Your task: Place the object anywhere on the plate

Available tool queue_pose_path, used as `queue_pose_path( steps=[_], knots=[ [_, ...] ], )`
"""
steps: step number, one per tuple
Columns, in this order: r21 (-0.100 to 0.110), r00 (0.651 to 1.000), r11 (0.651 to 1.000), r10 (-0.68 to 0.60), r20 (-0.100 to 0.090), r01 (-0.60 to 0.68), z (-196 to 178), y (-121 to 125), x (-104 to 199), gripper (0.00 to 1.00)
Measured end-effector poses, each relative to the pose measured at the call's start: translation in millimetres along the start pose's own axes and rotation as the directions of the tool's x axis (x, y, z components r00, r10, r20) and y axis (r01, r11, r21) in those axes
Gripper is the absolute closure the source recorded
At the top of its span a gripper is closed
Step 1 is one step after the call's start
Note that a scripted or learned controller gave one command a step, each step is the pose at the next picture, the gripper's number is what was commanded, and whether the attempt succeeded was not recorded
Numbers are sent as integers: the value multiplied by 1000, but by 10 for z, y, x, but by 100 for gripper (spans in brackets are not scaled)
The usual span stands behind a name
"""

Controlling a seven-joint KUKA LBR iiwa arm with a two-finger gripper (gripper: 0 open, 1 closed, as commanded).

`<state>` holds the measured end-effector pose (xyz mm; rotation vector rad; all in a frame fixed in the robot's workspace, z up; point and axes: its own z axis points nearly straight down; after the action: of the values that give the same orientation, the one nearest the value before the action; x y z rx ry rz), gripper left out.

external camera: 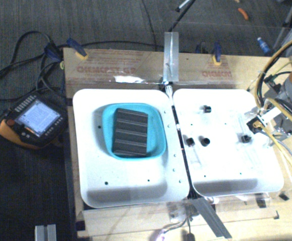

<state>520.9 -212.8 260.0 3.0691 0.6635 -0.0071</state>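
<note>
Already the dark ridged block (131, 132) lies flat on the blue plate (158, 134), near the plate's middle. That plate sits inside the left white bin (85, 174). Well right of the plate, past the right bin's (226, 179) small dark bits, my jaws (256, 125) hover at the far rim; whether they gape I cannot tell.

End effector (254, 126) low at right edge
</note>
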Motion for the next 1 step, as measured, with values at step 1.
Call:
queue_pose_path(
  steps=[1],
  knots=[
    [3,994,994,105,1,-105,387,-592,-74,0]
  ],
)
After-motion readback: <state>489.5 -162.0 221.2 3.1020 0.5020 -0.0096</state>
